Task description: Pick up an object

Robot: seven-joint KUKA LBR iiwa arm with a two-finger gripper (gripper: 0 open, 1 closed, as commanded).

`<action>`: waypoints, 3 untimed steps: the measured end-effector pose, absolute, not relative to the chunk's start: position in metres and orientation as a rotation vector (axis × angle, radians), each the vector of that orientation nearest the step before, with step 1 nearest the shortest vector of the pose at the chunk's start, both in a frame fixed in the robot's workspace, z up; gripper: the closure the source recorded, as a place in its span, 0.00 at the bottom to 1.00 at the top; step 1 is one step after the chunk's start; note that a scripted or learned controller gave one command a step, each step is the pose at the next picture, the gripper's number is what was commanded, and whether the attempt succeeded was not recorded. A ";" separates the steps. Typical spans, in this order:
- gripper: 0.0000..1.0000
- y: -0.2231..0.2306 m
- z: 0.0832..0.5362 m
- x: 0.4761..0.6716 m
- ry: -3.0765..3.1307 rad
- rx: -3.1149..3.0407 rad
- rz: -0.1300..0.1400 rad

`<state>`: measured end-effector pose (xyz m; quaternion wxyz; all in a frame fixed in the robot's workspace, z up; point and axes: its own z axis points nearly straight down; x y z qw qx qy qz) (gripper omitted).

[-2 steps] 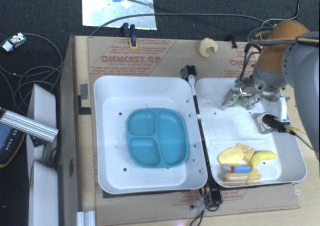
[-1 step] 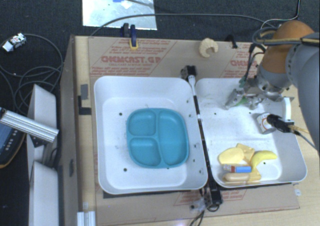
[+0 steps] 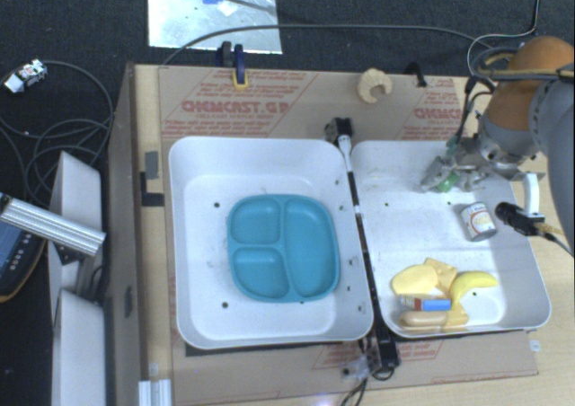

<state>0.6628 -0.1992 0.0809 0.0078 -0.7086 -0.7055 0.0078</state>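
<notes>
My gripper (image 3: 446, 176) hangs low over the far part of the right bin (image 3: 395, 181), close to its back wall, and a bit of green shows at its tip. A small tin can (image 3: 477, 220) with a pale label lies on its side just in front of the gripper and to the right. Near the bin's front edge lies a heap of yellow toy food (image 3: 420, 282) with a banana (image 3: 474, 282) and a red and blue piece (image 3: 428, 304). I see nothing held by the gripper.
A blue divided plate (image 3: 283, 247) lies in the left bin (image 3: 199, 216). A black ridge (image 3: 355, 207) runs between the two bins. Behind them on the bench sit a beige lump (image 3: 375, 84) and a blue and yellow clamp (image 3: 236, 63).
</notes>
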 end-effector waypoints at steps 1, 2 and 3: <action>0.00 -0.203 0.086 0.669 -2.226 -2.222 -0.002; 1.00 -0.203 0.099 0.671 -2.233 -2.223 -0.005; 1.00 -0.207 0.138 0.613 -2.225 -2.223 -0.002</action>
